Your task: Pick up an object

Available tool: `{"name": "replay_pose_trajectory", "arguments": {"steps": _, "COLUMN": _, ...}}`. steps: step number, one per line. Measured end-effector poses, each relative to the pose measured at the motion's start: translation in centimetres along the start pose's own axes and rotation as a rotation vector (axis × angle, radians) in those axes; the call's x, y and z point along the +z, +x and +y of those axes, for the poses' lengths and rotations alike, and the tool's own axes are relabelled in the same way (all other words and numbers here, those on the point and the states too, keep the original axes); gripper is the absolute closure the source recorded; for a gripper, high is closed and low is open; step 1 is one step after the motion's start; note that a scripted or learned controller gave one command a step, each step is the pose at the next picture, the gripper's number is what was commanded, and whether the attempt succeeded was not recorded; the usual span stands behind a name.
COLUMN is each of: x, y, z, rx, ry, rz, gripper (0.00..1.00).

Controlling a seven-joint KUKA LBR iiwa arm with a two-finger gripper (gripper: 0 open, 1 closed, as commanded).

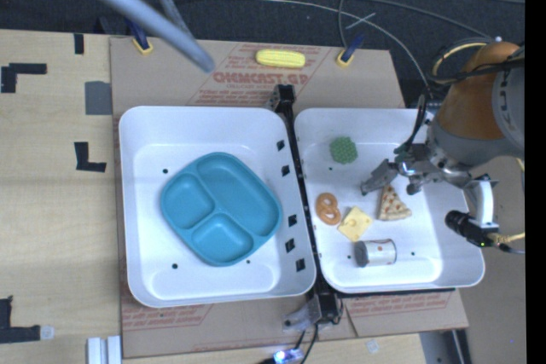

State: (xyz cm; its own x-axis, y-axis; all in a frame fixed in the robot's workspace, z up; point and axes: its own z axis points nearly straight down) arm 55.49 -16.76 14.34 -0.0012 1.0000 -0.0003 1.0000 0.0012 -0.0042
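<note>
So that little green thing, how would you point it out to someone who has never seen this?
Find the right-hand white bin, the one without the blue tray. The green thing lies near its back left corner, apart from the other items. It is the only green piece, round and bumpy; its neighbours are orange, yellow or grey.

You are looking at a grey arm with a rounded orange band above its wrist. Black and yellow cables are looping around the orange part. The gripper is made of dark grey metal with thin fingers, and a black cylinder part is sticking out beside the wrist.
</note>
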Motion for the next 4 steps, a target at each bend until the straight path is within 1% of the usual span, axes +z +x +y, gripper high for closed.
{"name": "replay_pose_trajectory", "arguments": {"steps": 1, "x": 5.2, "y": 0.0, "z": 0.0, "rx": 0.000, "ry": -0.003, "rz": -0.002, "gripper": 0.00}}
{"name": "replay_pose_trajectory", "arguments": {"steps": 2, "x": 4.1, "y": 0.1, "z": 0.0, "rx": -0.001, "ry": -0.001, "rz": 0.000, "gripper": 1.00}}
{"name": "replay_pose_trajectory", "arguments": {"steps": 3, "x": -1.8, "y": 0.6, "z": -0.6, "rx": 0.000, "ry": -0.008, "rz": -0.001, "gripper": 1.00}}
{"name": "replay_pose_trajectory", "arguments": {"steps": 4, "x": -6.2, "y": 1.0, "z": 0.0, "rx": -0.001, "ry": -0.006, "rz": 0.000, "gripper": 1.00}}
